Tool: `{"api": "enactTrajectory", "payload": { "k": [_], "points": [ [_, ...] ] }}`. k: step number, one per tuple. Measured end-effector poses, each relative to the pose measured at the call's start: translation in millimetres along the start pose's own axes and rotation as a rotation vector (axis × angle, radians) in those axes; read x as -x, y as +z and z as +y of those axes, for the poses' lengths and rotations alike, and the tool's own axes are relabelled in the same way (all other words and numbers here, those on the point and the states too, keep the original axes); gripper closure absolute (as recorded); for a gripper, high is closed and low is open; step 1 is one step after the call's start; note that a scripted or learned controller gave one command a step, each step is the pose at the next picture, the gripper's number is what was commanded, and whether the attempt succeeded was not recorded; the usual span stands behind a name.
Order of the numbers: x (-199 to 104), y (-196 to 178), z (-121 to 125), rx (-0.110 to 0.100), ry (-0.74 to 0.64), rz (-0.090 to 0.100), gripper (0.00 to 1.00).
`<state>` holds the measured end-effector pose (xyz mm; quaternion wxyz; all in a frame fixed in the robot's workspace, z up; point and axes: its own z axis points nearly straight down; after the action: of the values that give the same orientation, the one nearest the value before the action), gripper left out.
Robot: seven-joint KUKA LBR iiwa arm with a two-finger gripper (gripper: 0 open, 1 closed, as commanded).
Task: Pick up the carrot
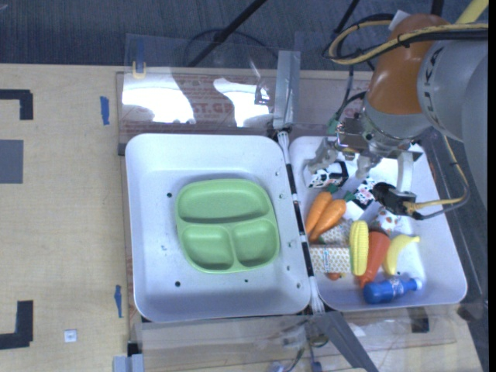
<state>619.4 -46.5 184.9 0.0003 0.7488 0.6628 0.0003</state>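
Note:
The orange carrot [325,211] lies slanted at the left side of the right bin [442,273], close to the divider between the bins. My gripper [341,169] hangs just above and behind it at the bin's far end, apart from the carrot. It is open, with its metal fingers [318,162] spread. A small black-and-white item [327,177] sits right under them. The grey arm with its orange band [403,68] comes in from the upper right.
The right bin also holds a yellow corn cob [359,246], a red-orange piece [376,256], a banana [399,250], a blue bottle [391,289] and a tan patterned block [329,260]. In the left bin [147,208] lies a green divided tray [227,225].

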Motion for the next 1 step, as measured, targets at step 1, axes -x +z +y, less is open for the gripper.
{"api": "enactTrajectory", "payload": {
  "k": [1],
  "points": [
    [16.0,0.5,-47.4,-0.003,-0.094,0.001,0.00]
  ]
}}
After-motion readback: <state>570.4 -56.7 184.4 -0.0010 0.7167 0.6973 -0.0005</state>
